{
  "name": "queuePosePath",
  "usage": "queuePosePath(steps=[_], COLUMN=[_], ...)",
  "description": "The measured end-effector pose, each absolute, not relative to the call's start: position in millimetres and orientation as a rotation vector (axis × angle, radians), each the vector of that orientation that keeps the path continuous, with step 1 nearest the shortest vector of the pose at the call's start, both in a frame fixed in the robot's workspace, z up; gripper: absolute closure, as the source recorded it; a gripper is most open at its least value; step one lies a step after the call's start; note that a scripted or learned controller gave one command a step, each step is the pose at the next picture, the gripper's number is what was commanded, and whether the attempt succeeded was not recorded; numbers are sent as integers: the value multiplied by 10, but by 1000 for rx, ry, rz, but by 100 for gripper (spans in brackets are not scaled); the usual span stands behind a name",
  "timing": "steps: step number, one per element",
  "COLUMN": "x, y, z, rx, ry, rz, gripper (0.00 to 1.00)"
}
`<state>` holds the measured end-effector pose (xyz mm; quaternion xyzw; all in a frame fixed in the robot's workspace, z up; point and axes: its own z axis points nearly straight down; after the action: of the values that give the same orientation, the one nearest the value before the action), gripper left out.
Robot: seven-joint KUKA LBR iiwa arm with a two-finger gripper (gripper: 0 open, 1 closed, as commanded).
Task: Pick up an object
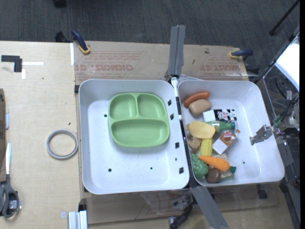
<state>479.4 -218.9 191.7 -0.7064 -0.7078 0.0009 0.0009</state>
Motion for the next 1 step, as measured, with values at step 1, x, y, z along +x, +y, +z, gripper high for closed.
queuePosePath(steps=[1], x=[4774], y=[-2096], z=[1565], rx=[-2062], ry=[-2367], rz=[2], gripper=[0])
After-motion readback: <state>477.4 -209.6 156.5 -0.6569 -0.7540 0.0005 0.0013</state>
